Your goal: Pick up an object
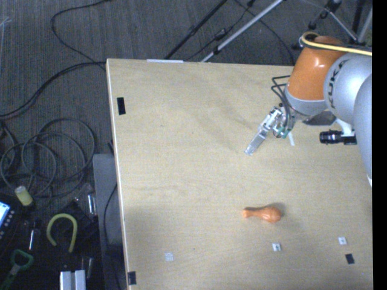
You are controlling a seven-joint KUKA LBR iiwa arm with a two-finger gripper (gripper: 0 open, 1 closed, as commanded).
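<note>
I see my gripper (257,142) hanging above the bare wooden bench (181,162), grip state unclear, well apart from 1 orange object (263,213).

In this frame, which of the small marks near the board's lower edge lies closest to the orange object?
The small pale square mark, just below and right of the orange object. The other marks sit much farther off, toward the lower corners of the board.

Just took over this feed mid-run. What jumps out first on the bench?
The arm, grey with an orange band, reaches in at upper right, its gripper pointing down-left over bare wood. A small orange object lies alone on the board, lower down and apart from the gripper.
</note>
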